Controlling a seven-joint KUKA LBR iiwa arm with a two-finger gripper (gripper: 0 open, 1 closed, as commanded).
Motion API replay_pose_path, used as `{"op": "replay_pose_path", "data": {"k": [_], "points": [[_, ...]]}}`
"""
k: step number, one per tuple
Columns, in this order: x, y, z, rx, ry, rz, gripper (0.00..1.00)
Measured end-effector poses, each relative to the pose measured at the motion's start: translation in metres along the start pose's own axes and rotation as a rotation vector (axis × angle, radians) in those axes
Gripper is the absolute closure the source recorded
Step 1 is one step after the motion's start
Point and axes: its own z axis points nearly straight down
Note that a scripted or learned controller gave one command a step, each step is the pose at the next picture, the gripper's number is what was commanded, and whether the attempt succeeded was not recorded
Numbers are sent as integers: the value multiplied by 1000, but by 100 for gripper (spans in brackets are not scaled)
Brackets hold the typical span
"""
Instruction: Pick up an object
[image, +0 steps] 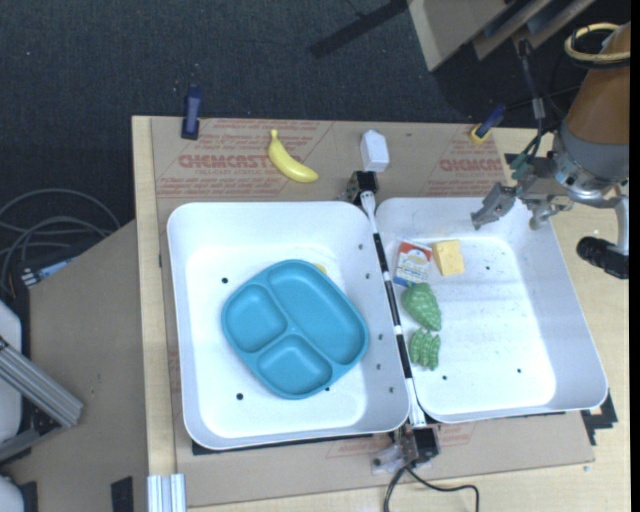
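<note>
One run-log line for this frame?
end effector: above right bin far edge, holding nothing | right bin: small carton, yellow block, two green pieces | left bin: blue tray

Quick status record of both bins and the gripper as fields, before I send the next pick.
left bin: blue divided plate, tilted across the middle
right bin: small carton, yellow block, two green lumps, all near its left wall
outside bins: banana on the board behind the left bin
gripper: above the right bin's back right corner, apart from the items
holding: nothing visible between the fingers
fingers: spread apart
</note>
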Motion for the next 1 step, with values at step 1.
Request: {"op": "replay_pose_path", "data": {"k": [1], "points": [[40,31,114,-7,-2,-1,0]]}}
